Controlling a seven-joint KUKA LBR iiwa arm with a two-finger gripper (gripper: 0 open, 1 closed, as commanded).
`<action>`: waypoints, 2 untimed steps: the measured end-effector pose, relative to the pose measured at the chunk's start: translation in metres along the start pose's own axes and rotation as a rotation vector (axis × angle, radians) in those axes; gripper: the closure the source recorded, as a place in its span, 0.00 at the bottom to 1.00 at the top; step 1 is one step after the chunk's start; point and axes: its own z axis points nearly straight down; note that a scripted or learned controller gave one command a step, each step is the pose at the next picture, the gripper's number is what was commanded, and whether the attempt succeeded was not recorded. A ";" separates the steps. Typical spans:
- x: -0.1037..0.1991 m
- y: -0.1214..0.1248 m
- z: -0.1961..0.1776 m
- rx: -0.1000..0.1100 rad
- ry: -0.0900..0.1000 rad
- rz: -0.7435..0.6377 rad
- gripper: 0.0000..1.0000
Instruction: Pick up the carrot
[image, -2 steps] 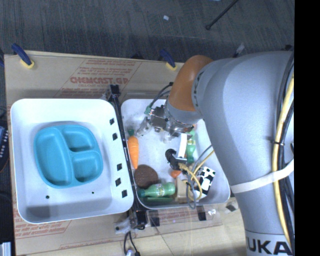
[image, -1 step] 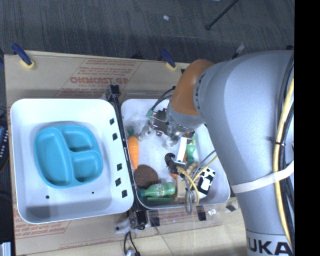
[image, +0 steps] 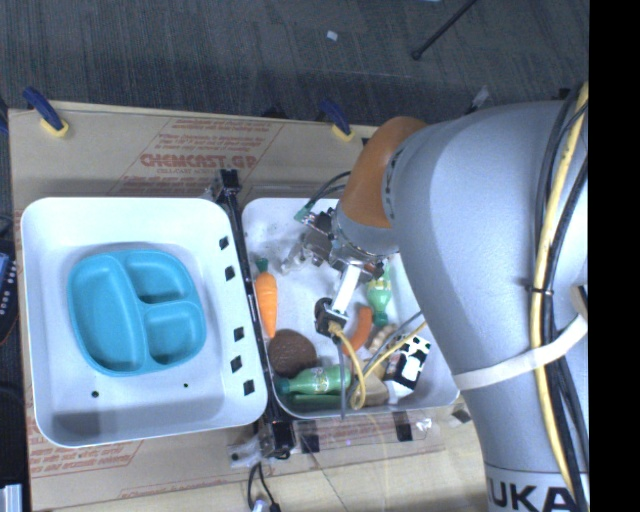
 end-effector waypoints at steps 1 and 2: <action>0.003 0.001 0.000 0.002 0.002 0.312 0.00; 0.018 0.026 -0.001 0.007 0.006 0.370 0.00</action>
